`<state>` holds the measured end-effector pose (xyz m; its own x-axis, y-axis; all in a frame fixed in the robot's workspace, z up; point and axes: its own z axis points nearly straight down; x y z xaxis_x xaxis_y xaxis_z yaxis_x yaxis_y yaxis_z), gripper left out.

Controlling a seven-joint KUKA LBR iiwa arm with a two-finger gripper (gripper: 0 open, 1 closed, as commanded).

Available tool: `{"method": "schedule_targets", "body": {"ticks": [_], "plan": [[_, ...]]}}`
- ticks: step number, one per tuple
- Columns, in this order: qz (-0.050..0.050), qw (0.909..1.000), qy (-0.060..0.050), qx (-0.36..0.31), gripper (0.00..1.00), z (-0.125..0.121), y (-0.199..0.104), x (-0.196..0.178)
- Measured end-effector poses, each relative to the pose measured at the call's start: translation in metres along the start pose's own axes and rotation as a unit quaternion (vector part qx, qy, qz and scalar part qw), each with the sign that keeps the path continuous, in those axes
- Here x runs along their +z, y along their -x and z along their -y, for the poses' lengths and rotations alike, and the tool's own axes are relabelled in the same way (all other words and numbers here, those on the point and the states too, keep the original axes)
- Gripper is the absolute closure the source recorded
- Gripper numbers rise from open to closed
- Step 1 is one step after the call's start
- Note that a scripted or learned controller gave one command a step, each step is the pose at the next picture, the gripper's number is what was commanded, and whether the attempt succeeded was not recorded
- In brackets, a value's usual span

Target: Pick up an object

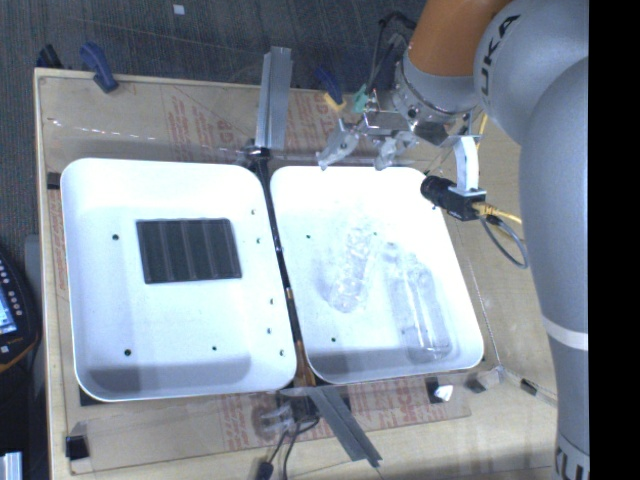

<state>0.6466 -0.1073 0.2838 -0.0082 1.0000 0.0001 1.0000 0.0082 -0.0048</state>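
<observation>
Honestly not much readable text: "UKA" in dark letters on the grey arm point(540, 78) shell near the top right, first letter cut off by the curve. Faint reddish print across the bench sheet point(150, 118) under the bins, too washed out to read.

Two clear see-through objects lying in the right bin point(290, 268). One, a clear plastic bottle point(420, 303), stretched lengthwise toward the near right corner, glassy with pale highlights. The other, a lumpier clear piece point(350, 263), near the middle of the bin, just left of the bottle, shape hard to make out against the white. Both flat on the bin floor, nothing touching them.

Gripper point(358, 155) hanging over the far rim of the right bin, fingers point(335, 151) spread apart with a visible gap and nothing in between. Well apart from both clear things.

Left bin point(90, 268) carrying a dark ribbed rectangular tray point(188, 250) near its centre. Blue clamps point(98, 68) on the far bench edge, metal bar point(272, 98) standing between the bins at the back.
</observation>
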Motion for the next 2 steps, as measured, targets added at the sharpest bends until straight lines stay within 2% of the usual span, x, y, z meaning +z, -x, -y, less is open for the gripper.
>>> {"method": "schedule_targets", "body": {"ticks": [1, 2], "plan": [[0.000, 0.9905, -0.001, 0.137, 0.00, 0.055, 0.048, 0.042], [0.000, 0.9987, 0.003, 0.051, 0.00, 0.118, 0.097, -0.034]]}}
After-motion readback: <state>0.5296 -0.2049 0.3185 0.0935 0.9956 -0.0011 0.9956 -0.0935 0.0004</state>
